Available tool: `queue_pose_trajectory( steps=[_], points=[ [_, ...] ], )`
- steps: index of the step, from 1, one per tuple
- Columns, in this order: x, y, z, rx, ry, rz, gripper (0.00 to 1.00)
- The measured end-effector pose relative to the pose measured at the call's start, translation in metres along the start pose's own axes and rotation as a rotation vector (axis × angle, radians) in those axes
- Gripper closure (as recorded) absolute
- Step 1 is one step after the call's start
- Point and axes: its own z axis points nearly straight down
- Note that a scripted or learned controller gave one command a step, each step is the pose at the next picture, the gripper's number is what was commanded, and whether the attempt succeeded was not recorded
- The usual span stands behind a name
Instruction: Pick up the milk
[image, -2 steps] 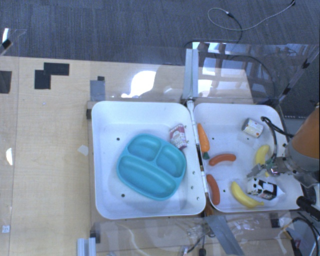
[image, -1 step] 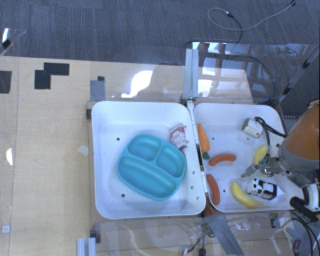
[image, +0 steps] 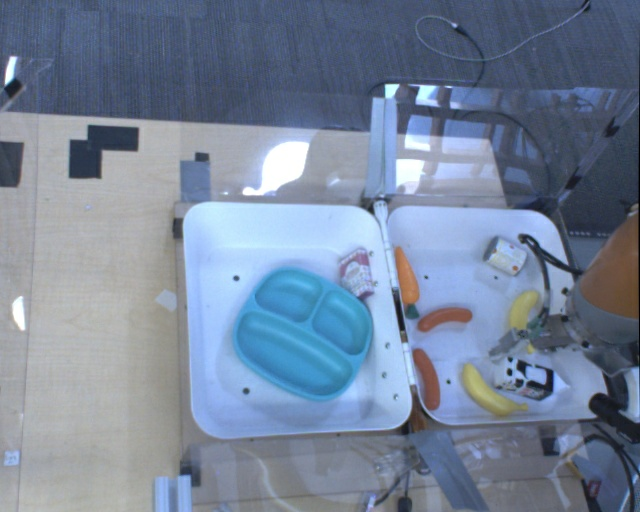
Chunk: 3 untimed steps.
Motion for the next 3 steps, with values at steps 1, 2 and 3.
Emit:
queue_pose_trajectory(
  steps=[1, 2, 3],
  points=[
    [0.0, -0.002, -0.015, 0.007, 0.001, -0.125, 0.0],
    [-0.005, -0.002, 0.001, 0.005, 0.001, -0.127, 0.0],
    [-0.005, 0.002, -0.012, -0.004, -0.001, -0.129, 1.0]
  ],
)
